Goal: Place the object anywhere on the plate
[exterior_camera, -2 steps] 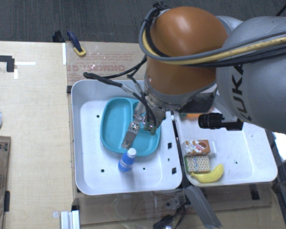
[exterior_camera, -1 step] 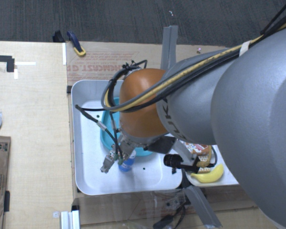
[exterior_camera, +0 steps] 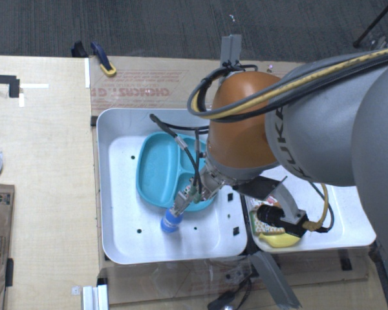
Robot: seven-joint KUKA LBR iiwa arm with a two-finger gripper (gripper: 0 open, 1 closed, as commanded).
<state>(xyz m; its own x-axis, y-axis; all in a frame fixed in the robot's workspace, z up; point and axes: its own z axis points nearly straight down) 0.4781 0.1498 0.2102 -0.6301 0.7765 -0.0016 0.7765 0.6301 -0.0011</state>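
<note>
We see the grey arm (exterior_camera: 330, 128) sweeping in from the right of the frame, its orange band (exterior_camera: 242, 124) covering the upper middle of the left bin (exterior_camera: 113, 192). The bulk of the arm hides most of the right bin (exterior_camera: 349, 228), of which a strip of white floor and rim shows at lower right.

Below the orange band the gripper (exterior_camera: 181, 205) reaches down toward the lower middle of the left bin. It is small and partly masked by cables (exterior_camera: 191, 150), so we cannot tell how its fingers stand.

The light blue plate (exterior_camera: 158, 170) lies in the middle of the left bin; its right part is hidden under the wrist. At its lower edge, just below the gripper tip, sits a small blue object (exterior_camera: 171, 223). It looks rounded, though it is too small for us to name. It appears to rest on the bin floor, touching or just beside the plate rim; whether the gripper touches it we cannot say.

In the right bin, a yellow object (exterior_camera: 278, 239) peeks out beneath the arm, cut off by dark parts over it.
</note>
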